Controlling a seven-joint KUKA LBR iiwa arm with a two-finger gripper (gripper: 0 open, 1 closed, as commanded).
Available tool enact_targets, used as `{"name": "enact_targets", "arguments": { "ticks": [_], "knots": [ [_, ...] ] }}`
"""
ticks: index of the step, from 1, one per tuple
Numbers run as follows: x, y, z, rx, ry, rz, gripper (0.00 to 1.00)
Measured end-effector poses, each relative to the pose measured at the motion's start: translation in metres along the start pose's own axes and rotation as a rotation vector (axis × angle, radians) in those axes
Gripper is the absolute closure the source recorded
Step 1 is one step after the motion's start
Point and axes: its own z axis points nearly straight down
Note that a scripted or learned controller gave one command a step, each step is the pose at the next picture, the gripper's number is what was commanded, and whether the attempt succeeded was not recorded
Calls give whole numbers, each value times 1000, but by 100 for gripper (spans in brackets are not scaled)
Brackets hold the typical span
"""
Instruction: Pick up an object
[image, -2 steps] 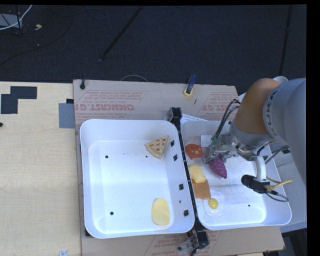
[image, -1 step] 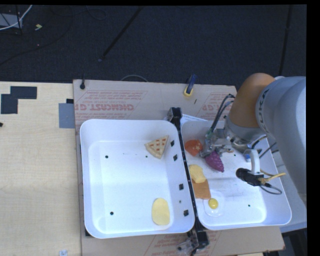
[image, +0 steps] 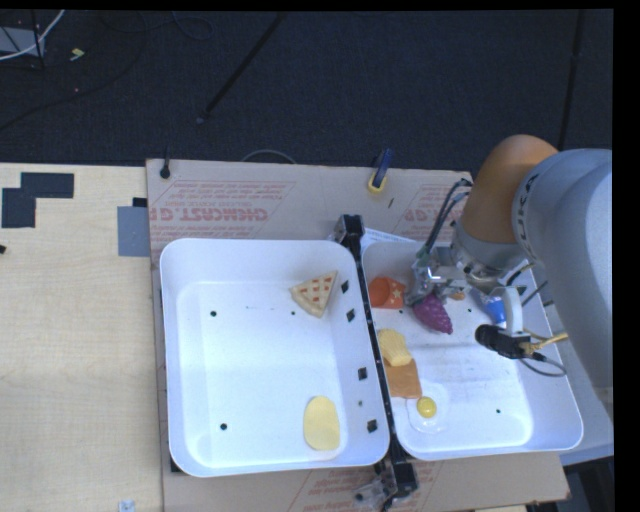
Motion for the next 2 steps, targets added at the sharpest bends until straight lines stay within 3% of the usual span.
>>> {"name": "enact_targets", "arguments": {
  "ticks": [1,2],
  "knots": [
    [-17,1,-93,-9,-1,3,100],
    [30,-22,3,-2,1,1,100]
  ]
}}
